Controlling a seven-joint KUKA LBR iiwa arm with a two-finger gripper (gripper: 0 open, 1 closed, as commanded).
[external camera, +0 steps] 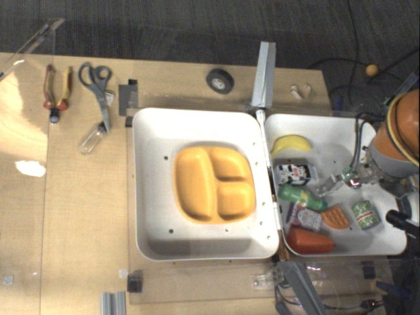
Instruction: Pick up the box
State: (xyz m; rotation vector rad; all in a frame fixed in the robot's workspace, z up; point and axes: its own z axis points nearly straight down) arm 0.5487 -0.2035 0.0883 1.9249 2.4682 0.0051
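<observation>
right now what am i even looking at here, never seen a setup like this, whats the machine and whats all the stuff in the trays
One camera looks down at a slant on a wooden bench. The grey machine with an orange band at the right edge is a robot arm; its claw reaches into the right white bin.

That bin holds small grocery-like items: a yellow rounded piece, a small black-and-white box, a green bottle, an orange piece, a green can and a red piece. The claw sits among them, and I can't make out anything held.

The left white bin holds a yellow divided tray.

On the bench beyond the bins lie pliers, scissors and a roll of tape.
</observation>
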